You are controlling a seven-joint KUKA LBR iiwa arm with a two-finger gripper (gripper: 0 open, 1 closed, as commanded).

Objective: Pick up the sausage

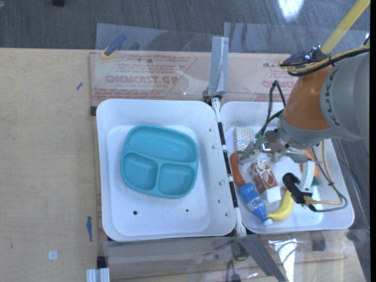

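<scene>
Curved yellow banana (283, 208), blue bottle (254, 200), smooth reddish sausage (235, 168) beside them

1. We're pretty clearly looking at a robotics lab: a grey-and-orange arm (320, 107) reaches over a wooden desk (41, 157).
2. Two white bins (108, 157), clear plastic barriers (158, 69), loose cables (329, 201).

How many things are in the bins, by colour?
Blue: 2, the divided plate and the bottle
Yellow: 1, the banana
Red: 1, the sausage
Patterned packets: 2, the checked packet and the brown packet
Total: 6
</scene>
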